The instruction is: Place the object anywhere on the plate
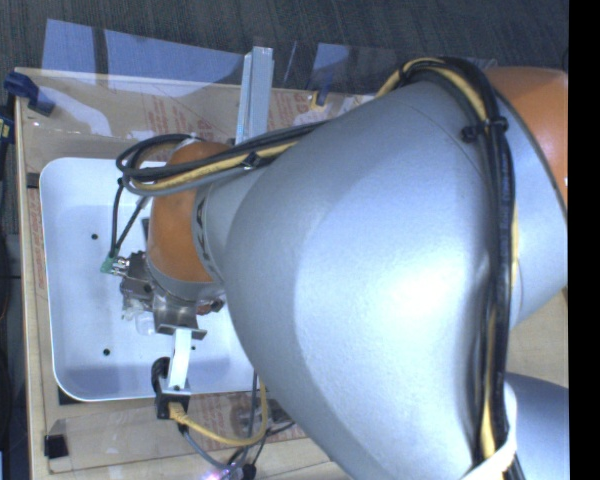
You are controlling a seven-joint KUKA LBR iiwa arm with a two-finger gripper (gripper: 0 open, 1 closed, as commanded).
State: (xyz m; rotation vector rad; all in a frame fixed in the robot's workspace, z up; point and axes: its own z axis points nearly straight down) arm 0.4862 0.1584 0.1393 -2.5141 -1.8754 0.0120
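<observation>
Big smooth grey arm [380, 268] shell, rounded, glossy highlights; orange band [175, 238] above the wrist, second orange patch [535, 118] on the upper right link; yellow and black cables [480, 118] bundled along the shell, clipped with a black tie, looping off to the left past the wrist; grey metal wrist block [165, 303] with bolted plates below the orange band; small green connector [110, 264] on a thin wire; white bracket [180, 358] running down to a black fitting.
</observation>
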